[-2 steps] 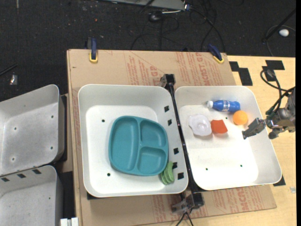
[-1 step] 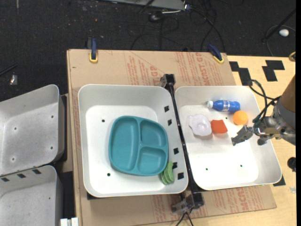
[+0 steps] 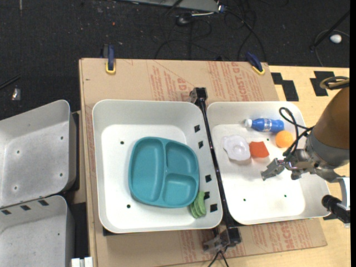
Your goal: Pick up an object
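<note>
Pick not yet made: pincer low in the right bin, nothing between its fingers

Table (image 3: 144,74) comes first: a brown board with red printing stamped across it upside down and at angles. The lettering is too broken up to read with any confidence, so I give no brand from it.

Next in size, the left bin (image 3: 111,115) carries a teal divided plate (image 3: 164,172) with a small green thing (image 3: 198,206) tucked against its lower right edge. The right bin (image 3: 267,204) holds the likely candidates for the task, all gathered in its upper half: a blue bottle with a white cap (image 3: 263,124) lying on its side, an orange ball (image 3: 284,139) just beside it, a red block (image 3: 258,149), and a clear plastic cup (image 3: 237,148) just left of the block. No label on the bottle can be made out.

The arm (image 3: 334,132) reaches in from the right, and the pincer (image 3: 272,170) sits low over the bin floor, below and a little right of the red block. Its fingers look spread apart and nothing lies between them; every object rests on the bin.

By my judgement the task is at its start or at the approach. No grasp is made and no lift begun. What remains is to settle on one object, the red block being nearest, close on it and raise it clear.
</note>
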Controlling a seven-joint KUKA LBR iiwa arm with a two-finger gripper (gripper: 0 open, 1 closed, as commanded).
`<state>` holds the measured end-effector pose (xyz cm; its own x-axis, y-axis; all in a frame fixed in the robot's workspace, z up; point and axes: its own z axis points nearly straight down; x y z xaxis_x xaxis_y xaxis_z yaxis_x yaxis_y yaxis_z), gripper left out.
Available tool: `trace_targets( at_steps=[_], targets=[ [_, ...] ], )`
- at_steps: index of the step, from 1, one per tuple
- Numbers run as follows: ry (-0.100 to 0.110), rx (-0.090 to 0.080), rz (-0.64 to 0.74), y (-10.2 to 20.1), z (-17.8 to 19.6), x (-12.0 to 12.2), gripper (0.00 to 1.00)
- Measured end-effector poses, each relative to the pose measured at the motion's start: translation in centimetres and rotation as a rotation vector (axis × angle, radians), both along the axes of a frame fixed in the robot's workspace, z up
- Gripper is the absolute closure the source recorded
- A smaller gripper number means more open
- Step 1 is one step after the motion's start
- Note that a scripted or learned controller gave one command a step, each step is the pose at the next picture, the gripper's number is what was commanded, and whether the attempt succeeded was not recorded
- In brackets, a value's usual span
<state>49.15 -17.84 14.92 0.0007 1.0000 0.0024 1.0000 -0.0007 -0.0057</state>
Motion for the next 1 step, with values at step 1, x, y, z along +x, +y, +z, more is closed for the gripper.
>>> trace_targets(
  at_steps=[1],
  targets=[
    [-0.001,0.0,-0.001,0.09,-5.38,-0.1,0.0]
  ],
)
